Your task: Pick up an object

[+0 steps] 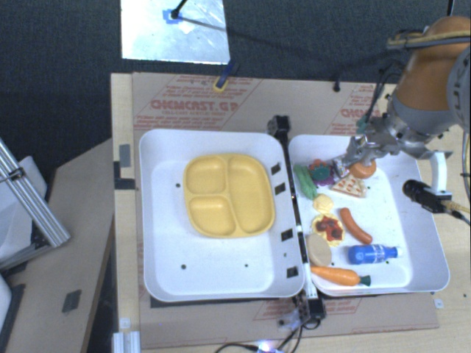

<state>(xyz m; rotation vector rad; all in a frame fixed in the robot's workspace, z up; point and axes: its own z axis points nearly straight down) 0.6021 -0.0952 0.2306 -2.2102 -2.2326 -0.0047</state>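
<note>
The arm (434,72) comes in from the upper right, its wrist angled down and leftward over the right bin (423,226). The gripper (352,160) sits low at the bin's far end, right against an orange ball (363,170) and just above the pizza slice (349,187); how it grips, I cannot tell. Close left lie a teal-and-red piece (320,171) and a green pod (305,182). Nearer us: a sausage (355,226), a blue bottle (372,254), a carrot (338,275). The left bin (158,219) carries a yellow tray (227,195).
</note>
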